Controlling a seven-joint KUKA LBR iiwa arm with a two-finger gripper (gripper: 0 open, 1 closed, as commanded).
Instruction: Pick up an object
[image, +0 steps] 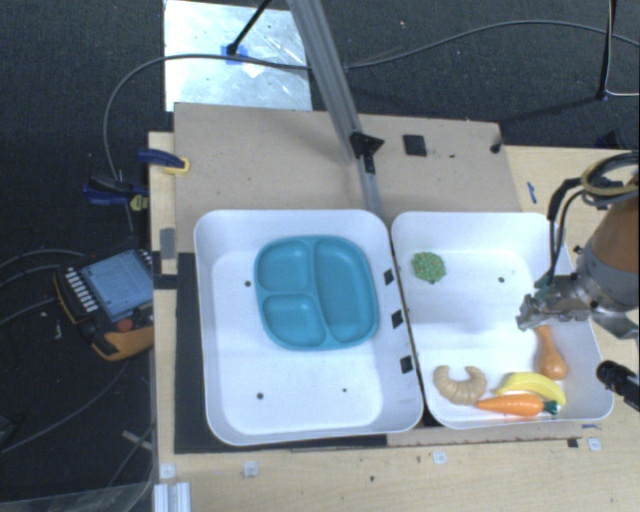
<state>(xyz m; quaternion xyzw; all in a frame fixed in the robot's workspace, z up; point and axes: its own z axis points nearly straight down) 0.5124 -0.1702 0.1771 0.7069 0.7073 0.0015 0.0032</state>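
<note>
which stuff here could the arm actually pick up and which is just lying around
Pickable, right bin: broccoli, croissant, carrot, banana, orange piece beneath the gripper.

Lying about: blue divided plate in left bin, handheld device, clamps.

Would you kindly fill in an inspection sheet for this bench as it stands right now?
Surface: two white bins, left bin and right bin, side by side on a brown board.
Job's things: in the right bin a green broccoli piece, a croissant, a banana, a carrot and an orange gourd-shaped toy.
Clutter: blue divided plate in the left bin.
Grippers: gripper over the right bin's right side, above the gourd-shaped toy; grasp not discernible.
Cables: black cables on the arm; a grey cable on the floor.
Surroundings: dark carpet, a handheld controller at left, clamps.
</note>
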